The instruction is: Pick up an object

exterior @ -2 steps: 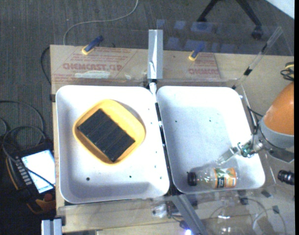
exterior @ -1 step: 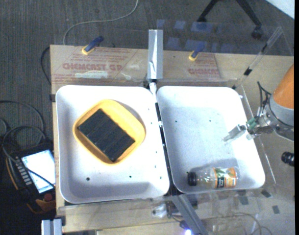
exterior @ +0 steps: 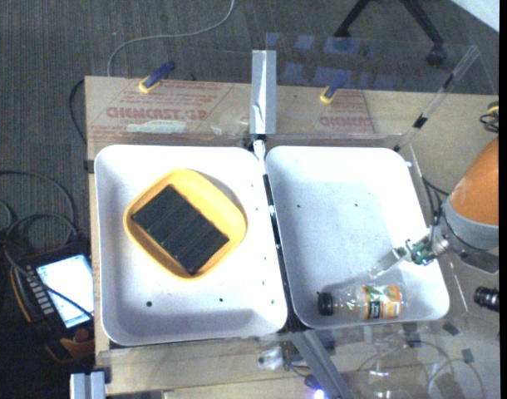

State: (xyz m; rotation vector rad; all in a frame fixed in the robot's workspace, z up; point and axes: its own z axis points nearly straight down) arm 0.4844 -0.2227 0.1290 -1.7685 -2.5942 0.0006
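Bottle: clear plastic bottle with black cap and orange label [exterior: 361, 301] lay on its side in right white bin [exterior: 345, 181], near its front edge | gripper [exterior: 415, 252] hovered just above-right of it, not touching | finger state could not be told | left white bin [exterior: 112, 306] held yellow dish with dark ribbed pad [exterior: 185, 221].

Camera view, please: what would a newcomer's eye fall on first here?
The yellow dish holding a dark ribbed block stands out in the middle of the left bin. Next comes the clear bottle lying on its side at the near edge of the right bin, with the orange-banded arm at the right.
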